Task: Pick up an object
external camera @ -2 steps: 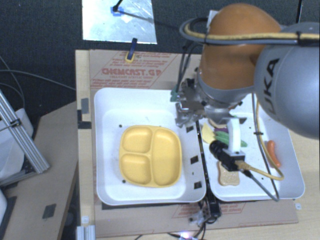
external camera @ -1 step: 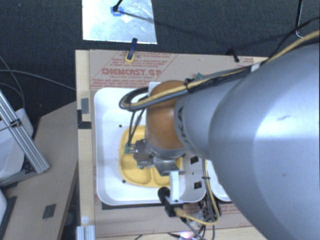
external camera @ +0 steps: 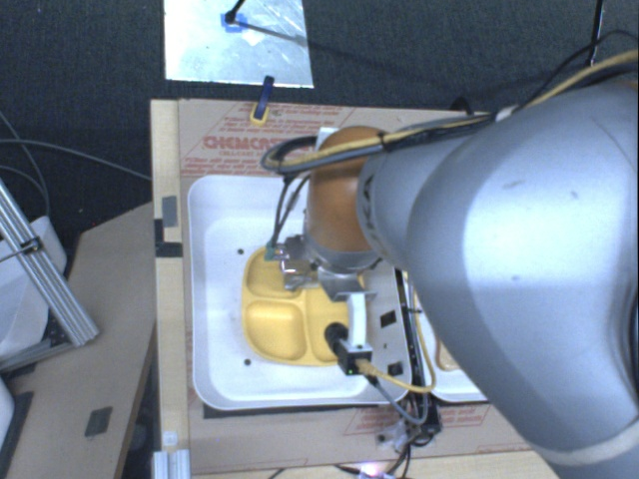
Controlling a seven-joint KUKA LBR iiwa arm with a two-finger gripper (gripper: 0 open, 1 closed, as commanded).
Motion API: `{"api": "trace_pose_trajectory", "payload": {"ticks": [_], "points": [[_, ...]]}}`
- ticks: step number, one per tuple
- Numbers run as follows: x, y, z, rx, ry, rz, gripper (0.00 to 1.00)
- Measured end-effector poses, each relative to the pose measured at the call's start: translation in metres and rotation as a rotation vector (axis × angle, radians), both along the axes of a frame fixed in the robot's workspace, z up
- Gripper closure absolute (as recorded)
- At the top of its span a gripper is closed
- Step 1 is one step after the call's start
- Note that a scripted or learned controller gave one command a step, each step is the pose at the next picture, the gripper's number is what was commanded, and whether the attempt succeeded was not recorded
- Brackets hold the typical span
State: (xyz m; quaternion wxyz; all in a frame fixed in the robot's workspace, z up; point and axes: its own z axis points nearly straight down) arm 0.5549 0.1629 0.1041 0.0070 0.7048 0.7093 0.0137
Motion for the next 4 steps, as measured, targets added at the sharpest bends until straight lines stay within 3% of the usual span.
{"api": "trace_pose_trajectory", "payload": {"ticks": [1,2,3,4], "points": [[0.057,0.005,-0.004,-0.001,0.0,-0.003,1.0],[0.009,-0.018,-0.002,0.004,-0.018,-0.003,1.0],[-0.024,0.028,0.171,-0.001,0.014,0.004,1.0],[-0.071,0.064,0.146,-0.008,0.033,0.003,1.0]]}}
